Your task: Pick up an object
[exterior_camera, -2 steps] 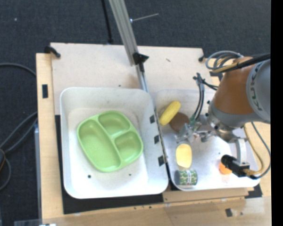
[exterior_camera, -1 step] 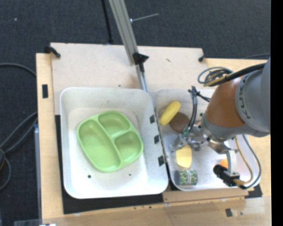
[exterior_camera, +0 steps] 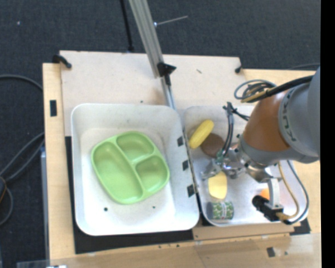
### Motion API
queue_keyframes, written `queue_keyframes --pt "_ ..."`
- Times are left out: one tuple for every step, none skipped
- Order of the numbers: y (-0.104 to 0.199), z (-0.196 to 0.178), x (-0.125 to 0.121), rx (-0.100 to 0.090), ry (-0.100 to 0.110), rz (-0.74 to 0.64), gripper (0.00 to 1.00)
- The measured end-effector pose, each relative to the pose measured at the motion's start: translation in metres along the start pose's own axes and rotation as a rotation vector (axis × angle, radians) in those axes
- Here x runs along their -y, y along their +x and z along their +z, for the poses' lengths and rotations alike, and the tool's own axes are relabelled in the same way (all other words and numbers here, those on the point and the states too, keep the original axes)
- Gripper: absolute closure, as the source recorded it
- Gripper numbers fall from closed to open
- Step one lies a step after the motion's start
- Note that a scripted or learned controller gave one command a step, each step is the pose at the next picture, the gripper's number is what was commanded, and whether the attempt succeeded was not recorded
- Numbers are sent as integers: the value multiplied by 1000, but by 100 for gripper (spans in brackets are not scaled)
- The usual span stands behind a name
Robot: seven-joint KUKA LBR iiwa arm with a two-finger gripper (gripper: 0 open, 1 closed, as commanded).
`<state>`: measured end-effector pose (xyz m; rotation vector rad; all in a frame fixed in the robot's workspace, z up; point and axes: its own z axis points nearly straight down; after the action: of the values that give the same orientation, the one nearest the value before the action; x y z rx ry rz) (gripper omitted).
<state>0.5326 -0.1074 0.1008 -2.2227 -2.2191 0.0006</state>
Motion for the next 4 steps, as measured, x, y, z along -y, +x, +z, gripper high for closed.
queue_keyframes --pt "-1 -11 -1 0 -3 5 100" --pt "-6 -61 6 2 -7 3 100" --pt "-17 -110 8 3 -8 3 100" --pt "-22 -159 -2 3 -8 -4 100"
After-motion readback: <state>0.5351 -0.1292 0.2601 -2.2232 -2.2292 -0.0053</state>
